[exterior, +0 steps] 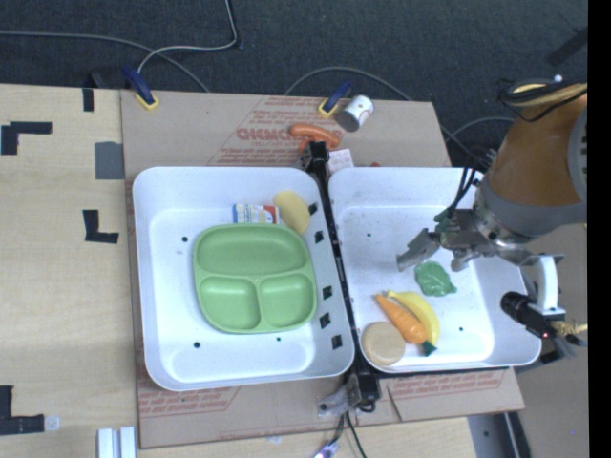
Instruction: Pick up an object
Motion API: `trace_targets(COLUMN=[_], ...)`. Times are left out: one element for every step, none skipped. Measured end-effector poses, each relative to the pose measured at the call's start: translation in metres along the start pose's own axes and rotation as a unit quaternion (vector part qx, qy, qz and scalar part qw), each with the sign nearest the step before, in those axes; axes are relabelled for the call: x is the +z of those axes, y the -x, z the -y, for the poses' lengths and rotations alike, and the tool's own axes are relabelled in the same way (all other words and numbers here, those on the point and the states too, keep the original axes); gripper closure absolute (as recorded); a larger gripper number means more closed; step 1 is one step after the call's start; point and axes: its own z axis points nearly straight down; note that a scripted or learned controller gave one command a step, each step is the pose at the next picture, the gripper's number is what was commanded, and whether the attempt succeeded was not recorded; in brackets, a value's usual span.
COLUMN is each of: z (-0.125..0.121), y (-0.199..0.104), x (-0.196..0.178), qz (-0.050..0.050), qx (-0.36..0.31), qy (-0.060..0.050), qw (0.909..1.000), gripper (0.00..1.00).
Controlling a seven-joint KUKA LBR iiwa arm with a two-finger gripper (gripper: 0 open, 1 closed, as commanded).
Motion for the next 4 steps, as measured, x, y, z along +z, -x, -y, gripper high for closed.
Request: trace_targets(z=[-0.007, 0.028, -0.057, -0.101], y=[0.018, 0.004, 0.033, 0.009], x=[0.135, 0.135, 0.008, 0.134], qz=[0.000, 0.002, 0.001, 0.000], qx=[0.000, 0.001, 0.001, 0.000], qy=[0.001, 0.004, 0.002, 0.003], qw=[1.0000, 1.0000, 1.0000, 1.0000], gripper=[0.00, 0.00, 0.00, 0.00])
